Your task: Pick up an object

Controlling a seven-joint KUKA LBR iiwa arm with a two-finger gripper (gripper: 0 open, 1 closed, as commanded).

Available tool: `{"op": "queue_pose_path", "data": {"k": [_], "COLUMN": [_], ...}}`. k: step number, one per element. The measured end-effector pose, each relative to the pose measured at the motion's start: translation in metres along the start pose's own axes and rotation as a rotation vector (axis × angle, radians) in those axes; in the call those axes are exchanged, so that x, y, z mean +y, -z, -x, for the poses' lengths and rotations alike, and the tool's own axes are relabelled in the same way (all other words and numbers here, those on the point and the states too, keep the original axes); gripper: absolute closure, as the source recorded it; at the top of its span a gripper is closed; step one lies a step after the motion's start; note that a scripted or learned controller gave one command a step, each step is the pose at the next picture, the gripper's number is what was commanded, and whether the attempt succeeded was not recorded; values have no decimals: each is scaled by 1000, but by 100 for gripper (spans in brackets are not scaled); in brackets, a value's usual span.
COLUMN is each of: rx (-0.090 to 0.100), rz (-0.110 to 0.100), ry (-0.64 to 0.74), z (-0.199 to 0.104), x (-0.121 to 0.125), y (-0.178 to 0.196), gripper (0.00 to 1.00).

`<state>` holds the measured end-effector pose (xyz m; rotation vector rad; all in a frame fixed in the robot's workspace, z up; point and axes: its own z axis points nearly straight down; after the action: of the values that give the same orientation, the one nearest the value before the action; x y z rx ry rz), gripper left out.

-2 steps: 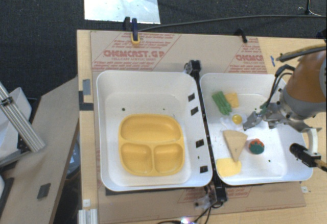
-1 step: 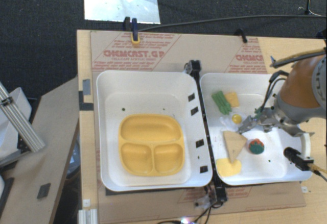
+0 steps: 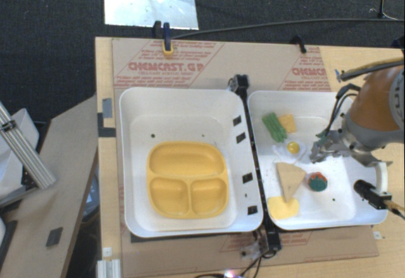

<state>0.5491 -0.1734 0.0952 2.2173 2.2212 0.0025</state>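
left bin (image 3: 136, 106): divided tray (image 3: 187, 179) inside | right bin (image 3: 338, 210): small objects (image 3: 291, 182) clustered at its left half

Arm (image 3: 380, 109) comes in from the right edge, orange band uppermost, grey wrist section below it sloping down and left. Landmark: right bin (image 3: 342, 216). Arm body sits over that bin's right half, near its right wall. Gripper (image 3: 318, 151) points left and down, low inside the right bin, about mid-depth, right of the bin's centre. Dark cables loop from the band down to the wrist. Gripper end small and dark, blurred.
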Motion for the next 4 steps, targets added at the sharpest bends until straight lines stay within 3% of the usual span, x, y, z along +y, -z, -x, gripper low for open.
{"op": "queue_pose_path", "data": {"k": [2,3,4], "rx": [-1,0,1], "rz": [2,1,-1], "ry": [3,3,5], "z": [3,3,-49], "x": [5,6,20], "y": [122,151,139], "gripper": [100,100,100]}}
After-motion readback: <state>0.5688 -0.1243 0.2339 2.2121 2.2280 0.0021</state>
